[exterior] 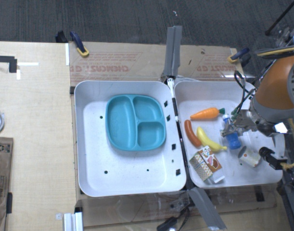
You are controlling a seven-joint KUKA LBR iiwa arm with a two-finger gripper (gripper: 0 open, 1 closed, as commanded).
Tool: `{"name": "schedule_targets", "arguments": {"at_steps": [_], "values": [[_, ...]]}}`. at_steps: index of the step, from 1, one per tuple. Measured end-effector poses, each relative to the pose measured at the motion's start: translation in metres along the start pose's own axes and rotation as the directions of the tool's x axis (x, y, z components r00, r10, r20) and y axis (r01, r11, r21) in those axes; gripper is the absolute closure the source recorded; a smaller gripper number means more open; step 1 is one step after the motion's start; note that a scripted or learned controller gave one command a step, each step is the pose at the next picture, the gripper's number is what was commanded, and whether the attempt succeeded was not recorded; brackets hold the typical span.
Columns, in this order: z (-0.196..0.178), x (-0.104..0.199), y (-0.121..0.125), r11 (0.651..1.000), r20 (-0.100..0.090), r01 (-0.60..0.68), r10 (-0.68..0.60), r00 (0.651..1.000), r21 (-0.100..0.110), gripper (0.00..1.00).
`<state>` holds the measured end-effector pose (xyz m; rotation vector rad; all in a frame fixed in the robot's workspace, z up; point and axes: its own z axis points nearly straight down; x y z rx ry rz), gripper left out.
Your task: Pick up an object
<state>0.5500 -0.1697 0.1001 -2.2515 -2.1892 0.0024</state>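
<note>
Right bin (262,174) is the landmark. Arm (274,88) comes over its right wall. Banana (208,139) mid-bin, long axis diagonal, lies just left of gripper (232,129), which sits over a blue item (233,141); grip state unclear, cannot tell.

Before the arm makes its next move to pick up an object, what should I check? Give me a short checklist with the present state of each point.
1. Objects within reach in the right bin: carrot, sausage, banana, carton. Ok.
2. Gripper is over the right bin, near a blue object. Ok.
3. Something held between the fingers: cannot tell.
4. Target stands apart from neighbours: sausage and banana lie close together. Not ok.
5. Teal plate sits alone in the left bin, away from the arm. Ok.
</note>
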Motion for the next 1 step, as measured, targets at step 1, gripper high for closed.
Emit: {"name": "schedule_targets", "arguments": {"at_steps": [1], "values": [[-0.1256, 0.0778, 0.0064, 0.984, 0.001, -0.177, 0.177, 0.984, 0.001, 1.00]]}}
